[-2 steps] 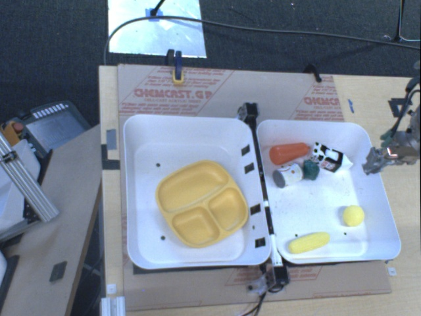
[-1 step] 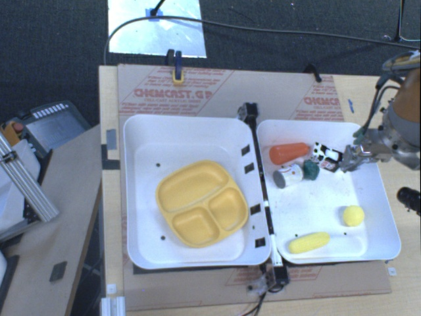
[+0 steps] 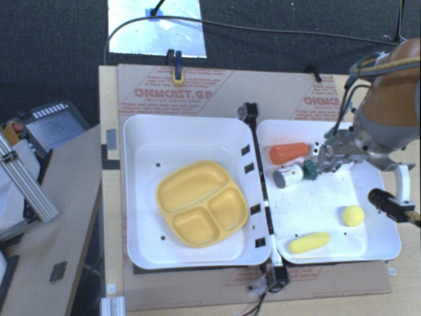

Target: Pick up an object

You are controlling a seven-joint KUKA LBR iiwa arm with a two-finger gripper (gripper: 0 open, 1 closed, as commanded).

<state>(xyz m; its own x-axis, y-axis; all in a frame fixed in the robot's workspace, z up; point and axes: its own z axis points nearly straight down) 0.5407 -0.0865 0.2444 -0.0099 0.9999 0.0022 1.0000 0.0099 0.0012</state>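
step: hand (image 3: 320,161) low in right bin (image 3: 375,247), over the cluster at the back left; likely closing in on a pick
hand state: cannot tell, too small and dark to read
target guess: teal bit (image 3: 309,172) right at the hand tip, touching or nearly; white can (image 3: 288,175) just left of it
carrot (image 3: 289,153): orange, just behind the can, left of hand
ball (image 3: 353,215): yellow, well apart, toward front right
banana (image 3: 308,243): yellow, front of bin, well apart
tray (image 3: 200,203): yellow, three compartments, in left bin (image 3: 141,176), not in play
do well: centre on one item, descend straight, avoid nudging can or carrot, lift only once it is clamped
risk: crowded cluster, can may roll
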